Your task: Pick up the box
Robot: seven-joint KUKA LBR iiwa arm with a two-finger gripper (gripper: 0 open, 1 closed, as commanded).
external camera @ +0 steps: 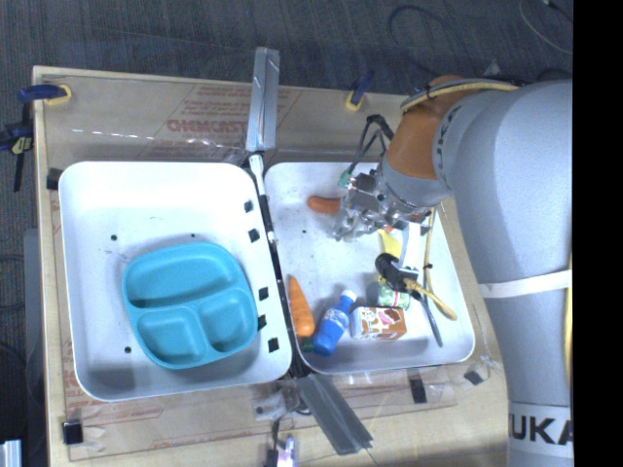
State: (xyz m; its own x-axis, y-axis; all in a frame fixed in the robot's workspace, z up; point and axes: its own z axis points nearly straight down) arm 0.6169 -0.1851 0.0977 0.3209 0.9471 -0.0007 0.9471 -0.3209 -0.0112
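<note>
Wooden bench (146, 95) carried 2 shallow white bins: left bin (78, 193) and right bin (310, 251). My gripper (352, 224) was at the rear of the right bin, near a reddish-brown sausage (324, 203). I could not tell whether my jaws were apart or together. The small brown-and-red cardboard box (379, 323) lay by the front wall, beside a blue plastic bottle (333, 325), well apart from my gripper.

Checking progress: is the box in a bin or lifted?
In the bin: the box lies on the floor of the right bin, apart from the gripper.
</note>
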